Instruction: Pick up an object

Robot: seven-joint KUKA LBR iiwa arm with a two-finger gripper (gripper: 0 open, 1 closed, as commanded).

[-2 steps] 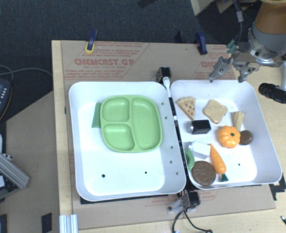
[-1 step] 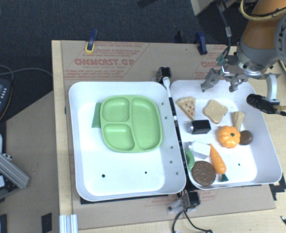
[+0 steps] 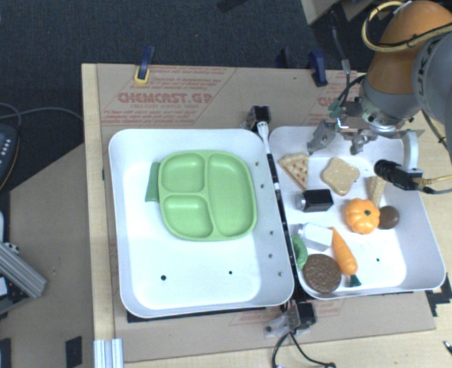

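My gripper (image 3: 338,139) hangs over the far edge of the right bin (image 3: 421,263), open, with nothing between its fingers (image 3: 319,139). Just in front of it lie a tan bread slice (image 3: 339,175) and a triangular cracker (image 3: 295,169). Further forward are a small black box (image 3: 316,200), an orange fruit (image 3: 361,215), a dark brown ball (image 3: 388,218), a carrot (image 3: 344,251), a white block (image 3: 316,236) and a round brown cookie (image 3: 321,273).
The left bin (image 3: 134,244) holds a green divided plate (image 3: 207,194). A black cylinder (image 3: 394,175) attached to the arm juts out over the right bin's far right side. The bins' shared rim (image 3: 276,198) runs between them. Clamps (image 3: 142,71) sit at the board's back edge.
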